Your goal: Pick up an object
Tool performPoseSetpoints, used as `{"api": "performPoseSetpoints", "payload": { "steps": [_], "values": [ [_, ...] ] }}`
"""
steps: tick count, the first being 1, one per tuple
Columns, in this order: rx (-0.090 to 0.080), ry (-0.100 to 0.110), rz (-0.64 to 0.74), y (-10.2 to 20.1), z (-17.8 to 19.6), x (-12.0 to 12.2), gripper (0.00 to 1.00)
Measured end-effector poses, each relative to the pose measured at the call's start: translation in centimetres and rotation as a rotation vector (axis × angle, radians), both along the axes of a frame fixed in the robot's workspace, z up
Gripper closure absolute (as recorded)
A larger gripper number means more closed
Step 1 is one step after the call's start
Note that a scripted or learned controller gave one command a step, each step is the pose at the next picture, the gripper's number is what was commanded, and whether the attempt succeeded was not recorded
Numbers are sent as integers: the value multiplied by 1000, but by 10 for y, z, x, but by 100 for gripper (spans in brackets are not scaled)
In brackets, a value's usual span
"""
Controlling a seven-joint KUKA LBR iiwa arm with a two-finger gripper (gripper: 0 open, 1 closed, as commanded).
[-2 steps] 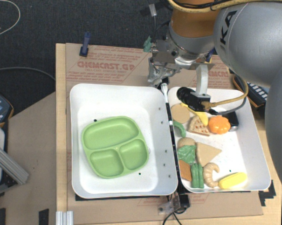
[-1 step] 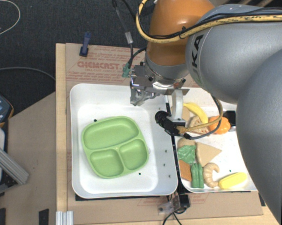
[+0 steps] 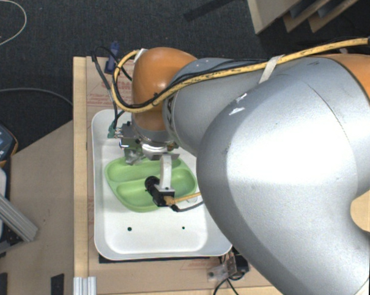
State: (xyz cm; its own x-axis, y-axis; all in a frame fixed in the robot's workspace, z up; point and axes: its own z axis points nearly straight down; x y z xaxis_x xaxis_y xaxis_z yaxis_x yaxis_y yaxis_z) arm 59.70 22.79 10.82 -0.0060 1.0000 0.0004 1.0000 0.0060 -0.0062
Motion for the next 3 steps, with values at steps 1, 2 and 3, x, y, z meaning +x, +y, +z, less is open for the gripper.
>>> {"api": "performPoseSetpoints", "payload": {
  "steps": [1, 2, 3],
  "values": [
    [1, -17, -8, -4, -2, -118, 100],
    [2, -17, -6, -8, 74, -59, 100],
    [-1, 3, -7, -15, 64, -121, 100]
  ]
}}
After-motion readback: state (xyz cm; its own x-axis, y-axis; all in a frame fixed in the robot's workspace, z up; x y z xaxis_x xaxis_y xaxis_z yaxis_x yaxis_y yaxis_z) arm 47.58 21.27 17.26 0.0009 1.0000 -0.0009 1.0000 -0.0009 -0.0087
